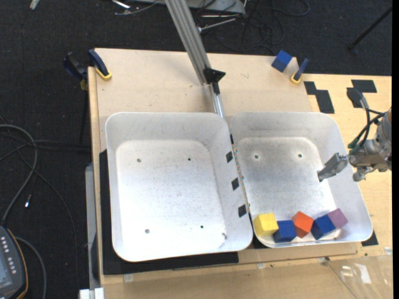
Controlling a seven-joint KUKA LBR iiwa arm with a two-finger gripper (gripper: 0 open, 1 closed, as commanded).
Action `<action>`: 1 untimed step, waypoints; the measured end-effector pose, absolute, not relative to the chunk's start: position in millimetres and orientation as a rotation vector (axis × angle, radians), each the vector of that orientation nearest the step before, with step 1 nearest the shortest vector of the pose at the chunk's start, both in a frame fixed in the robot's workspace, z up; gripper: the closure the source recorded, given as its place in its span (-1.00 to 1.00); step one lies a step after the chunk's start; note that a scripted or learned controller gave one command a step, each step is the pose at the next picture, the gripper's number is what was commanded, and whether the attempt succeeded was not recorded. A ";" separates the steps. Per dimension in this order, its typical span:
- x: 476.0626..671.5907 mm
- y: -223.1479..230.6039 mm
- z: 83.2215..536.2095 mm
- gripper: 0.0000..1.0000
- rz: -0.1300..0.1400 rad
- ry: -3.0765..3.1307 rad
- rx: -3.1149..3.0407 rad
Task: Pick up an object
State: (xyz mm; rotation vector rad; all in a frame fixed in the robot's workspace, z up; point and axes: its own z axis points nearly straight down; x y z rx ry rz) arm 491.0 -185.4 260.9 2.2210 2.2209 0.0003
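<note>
Several small blocks lie in a row along the near wall of the right bin (283, 129): a yellow block (265, 223), a blue block (285, 230), an orange block (303, 222), a second blue block (323, 227) and a purple block (337, 217). My gripper (346, 170) hangs over the right bin's right side, above and a little behind the purple block. Its two fingers stand apart, open, with nothing between them. One fingertip (331, 166) points in over the bin floor.
The left bin (165, 185) lies beside the right one. A lone blue cube (282, 60) sits on the bench behind the bins, next to a yellow-tipped clamp (297, 71). A slanted metal pole (193, 39) comes down to the bins' shared back edge.
</note>
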 end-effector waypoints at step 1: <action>491.7 -185.3 270.9 1.00 0.002 2.222 2.218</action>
